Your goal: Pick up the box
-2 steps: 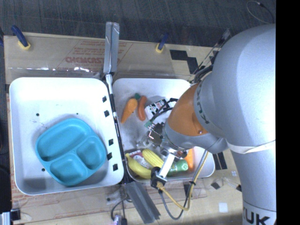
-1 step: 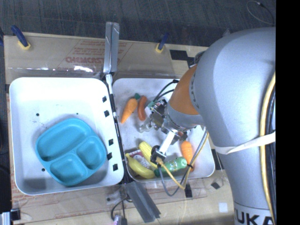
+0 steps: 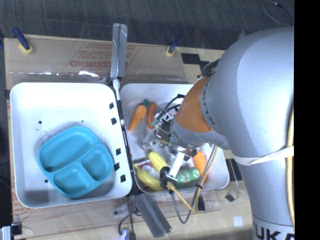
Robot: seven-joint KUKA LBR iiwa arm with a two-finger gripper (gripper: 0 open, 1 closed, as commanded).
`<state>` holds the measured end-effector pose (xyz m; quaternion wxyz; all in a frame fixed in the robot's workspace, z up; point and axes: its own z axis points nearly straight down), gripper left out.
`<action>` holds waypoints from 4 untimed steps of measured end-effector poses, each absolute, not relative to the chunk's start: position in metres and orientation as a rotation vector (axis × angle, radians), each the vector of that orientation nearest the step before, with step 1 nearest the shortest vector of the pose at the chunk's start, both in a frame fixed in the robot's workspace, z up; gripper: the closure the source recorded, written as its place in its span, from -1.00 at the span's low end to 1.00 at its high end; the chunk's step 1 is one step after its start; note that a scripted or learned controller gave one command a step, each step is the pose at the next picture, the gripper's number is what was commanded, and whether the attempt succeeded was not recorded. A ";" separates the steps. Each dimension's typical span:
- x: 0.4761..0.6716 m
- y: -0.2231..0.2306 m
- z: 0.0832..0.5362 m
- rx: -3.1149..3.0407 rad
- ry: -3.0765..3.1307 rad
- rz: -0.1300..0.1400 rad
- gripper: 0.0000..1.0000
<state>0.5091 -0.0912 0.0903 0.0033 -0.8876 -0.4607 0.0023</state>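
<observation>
The grey arm was reached into the right bin, with the hand lowered over the bin's middle. Whether it was spread or pressed together could not be told. The box could not be told apart from the clutter beneath the wrist. Two carrots were seen just left of the hand. A corn cob and a banana were seen near the front wall, with a green item beside them. A blue divided tray was laid in the left bin.
</observation>
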 end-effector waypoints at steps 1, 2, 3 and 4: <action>0.576 -0.128 0.091 -2.807 -1.401 0.005 -1.00; 0.506 -0.106 0.091 -2.636 -1.697 0.005 -1.00; 0.586 -0.145 0.091 -2.929 -1.123 0.006 -1.00; 0.608 -0.199 0.092 -2.839 -1.338 0.003 -1.00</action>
